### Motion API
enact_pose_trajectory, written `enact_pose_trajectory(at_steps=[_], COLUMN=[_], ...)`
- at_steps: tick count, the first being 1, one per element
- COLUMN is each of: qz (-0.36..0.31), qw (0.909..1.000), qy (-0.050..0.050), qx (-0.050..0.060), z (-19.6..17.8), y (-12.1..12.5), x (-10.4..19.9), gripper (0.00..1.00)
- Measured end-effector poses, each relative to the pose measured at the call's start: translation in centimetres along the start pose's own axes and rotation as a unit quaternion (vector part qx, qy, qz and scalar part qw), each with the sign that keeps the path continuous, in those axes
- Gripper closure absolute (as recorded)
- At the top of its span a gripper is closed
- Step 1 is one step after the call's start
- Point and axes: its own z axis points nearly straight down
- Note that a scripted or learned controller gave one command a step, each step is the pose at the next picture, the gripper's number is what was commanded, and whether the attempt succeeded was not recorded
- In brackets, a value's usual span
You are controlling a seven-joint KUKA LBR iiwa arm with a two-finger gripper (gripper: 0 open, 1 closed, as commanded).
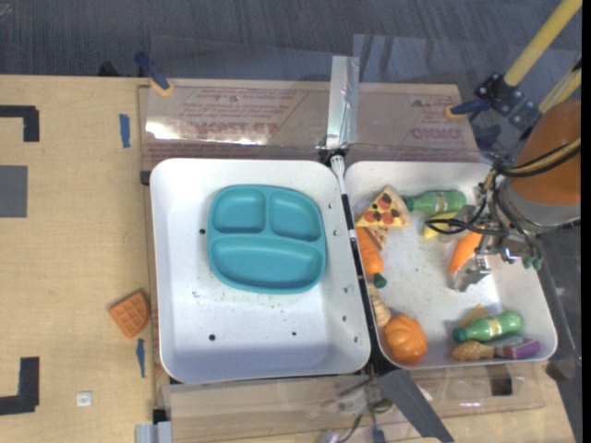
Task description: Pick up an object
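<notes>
My gripper (466,270) hangs over the right part of the right bin (420,289), reaching in from the right. An orange toy carrot (464,250) sits tilted between its fingers, and the gripper is shut on it. Other toys lie in this bin: a pizza slice (385,209), a green bottle (436,201), a second carrot (369,252) along the left wall, an orange pumpkin (405,337) and a green-and-yellow bottle (491,325) at the front right.
The left bin (185,340) holds a teal divided plate (268,238). A small orange waffle toy (129,313) lies on the bench left of the bins. A purple piece (519,348) lies in the right bin's front right corner.
</notes>
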Motion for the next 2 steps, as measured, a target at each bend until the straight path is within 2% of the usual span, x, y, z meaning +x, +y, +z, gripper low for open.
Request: enact_pose_trajectory(at_steps=[1, 2], qz=[-0.001, -0.052], qw=[1.0, 0.9986], qy=[-0.008, 0.0], qx=[0.002, 0.0], z=[-1.4, -2.1], y=[0.1, -2.3], x=[-0.5, -6.3], gripper=[1.0, 1.0])
